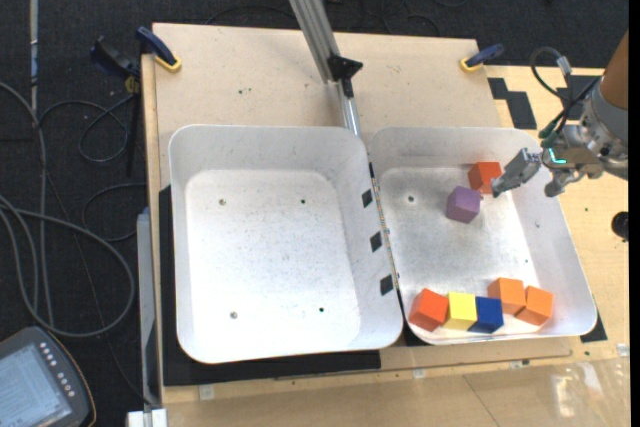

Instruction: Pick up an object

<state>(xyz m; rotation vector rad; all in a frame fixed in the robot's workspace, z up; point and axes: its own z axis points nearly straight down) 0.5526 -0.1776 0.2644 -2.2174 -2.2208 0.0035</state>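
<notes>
Though nothing is gripped yet, likeliest target: orange block [485,175], far right part of right bin [560,245], purple block [462,204] just beside it, nearer and to the left. Lies immediately left of gripper [519,172], tips at its right edge. Cannot tell how the gripper is set. Well apart, along near wall: row of coloured blocks [482,307]. Left bin [190,155] alongside.

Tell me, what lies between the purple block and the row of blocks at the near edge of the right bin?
Nothing: in the camera view, bare white floor of the right bin separates the purple block from the row of blocks.
</notes>
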